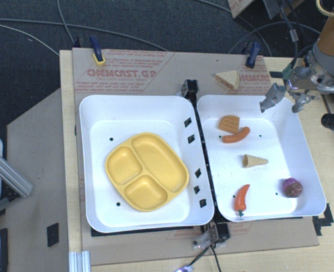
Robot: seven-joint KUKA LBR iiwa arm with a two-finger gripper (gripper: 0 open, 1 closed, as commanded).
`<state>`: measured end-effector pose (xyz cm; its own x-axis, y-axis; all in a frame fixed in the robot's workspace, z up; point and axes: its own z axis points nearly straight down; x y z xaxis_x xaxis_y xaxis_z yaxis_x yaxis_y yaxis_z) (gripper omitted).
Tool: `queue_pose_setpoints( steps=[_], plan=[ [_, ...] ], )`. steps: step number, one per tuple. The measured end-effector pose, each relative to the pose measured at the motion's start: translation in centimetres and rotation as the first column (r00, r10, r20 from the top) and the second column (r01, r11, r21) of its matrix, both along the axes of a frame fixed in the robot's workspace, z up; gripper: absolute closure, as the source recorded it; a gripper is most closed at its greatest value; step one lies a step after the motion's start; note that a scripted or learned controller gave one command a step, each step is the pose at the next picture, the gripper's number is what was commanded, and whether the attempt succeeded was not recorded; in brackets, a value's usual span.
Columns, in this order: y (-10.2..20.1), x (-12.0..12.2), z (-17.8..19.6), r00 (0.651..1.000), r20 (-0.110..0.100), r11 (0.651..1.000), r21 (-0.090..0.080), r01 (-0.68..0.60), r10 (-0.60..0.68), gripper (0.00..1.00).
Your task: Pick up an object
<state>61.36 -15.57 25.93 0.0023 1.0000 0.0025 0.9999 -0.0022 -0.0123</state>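
Two white bins (pixel 93 152) on cardboard-topped bench (pixel 132 67).

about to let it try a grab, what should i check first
1. Hand above the right bin, near its far corner: ok.
2. Hand carrying nothing: ok, its fingers are spread with nothing between them.
3. Things to pick are in the right bin: ok. Cracker, sausage, cone, chili pepper, purple ball.
4. Room around targets: not ok for the cracker and sausage, which touch; ok for the others.
5. Sandwich wedge lies on the bench outside the bins: not ok as a target.
6. Yellow tray lies in the left bin, away from the hand: ok.
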Motion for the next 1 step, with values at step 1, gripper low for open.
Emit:
queue_pose_setpoints(
  steps=[1],
  plan=[
    [0.02,0.21,0.66,1.0,0.012,1.0,-0.002,-0.002,0.002,0.0]
  ],
)
